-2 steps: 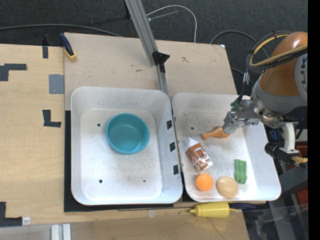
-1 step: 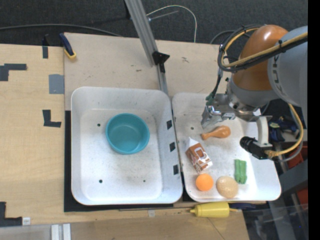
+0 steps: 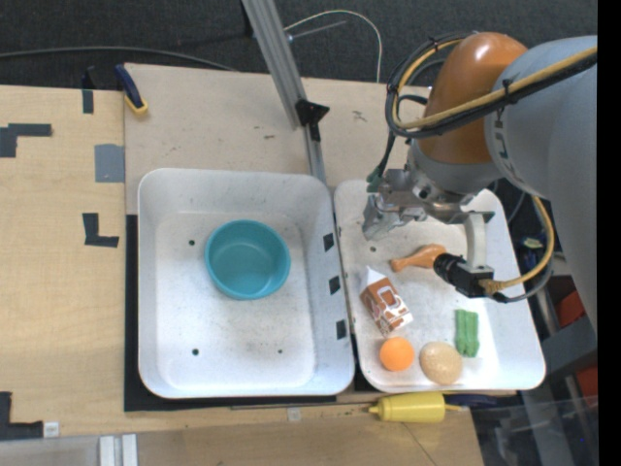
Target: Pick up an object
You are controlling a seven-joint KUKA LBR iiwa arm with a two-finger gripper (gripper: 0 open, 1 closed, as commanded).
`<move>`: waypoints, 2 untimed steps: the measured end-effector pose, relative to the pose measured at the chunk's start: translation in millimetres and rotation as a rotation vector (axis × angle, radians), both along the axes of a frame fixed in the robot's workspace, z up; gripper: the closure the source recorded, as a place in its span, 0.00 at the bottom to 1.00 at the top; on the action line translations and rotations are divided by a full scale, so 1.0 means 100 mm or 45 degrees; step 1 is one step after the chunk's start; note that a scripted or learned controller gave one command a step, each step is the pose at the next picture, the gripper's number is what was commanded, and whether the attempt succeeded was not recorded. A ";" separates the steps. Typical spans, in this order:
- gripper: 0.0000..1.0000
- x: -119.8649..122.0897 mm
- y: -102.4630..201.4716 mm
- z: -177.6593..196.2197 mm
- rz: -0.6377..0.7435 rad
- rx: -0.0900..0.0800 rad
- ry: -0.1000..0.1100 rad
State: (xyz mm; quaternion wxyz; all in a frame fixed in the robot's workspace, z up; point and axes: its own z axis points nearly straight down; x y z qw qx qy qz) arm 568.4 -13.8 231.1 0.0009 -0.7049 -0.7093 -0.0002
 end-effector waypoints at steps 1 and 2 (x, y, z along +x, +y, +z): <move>1.00 0.18 0.45 -0.11 0.000 -0.002 0.001; 1.00 0.29 0.97 0.01 0.002 0.000 -0.001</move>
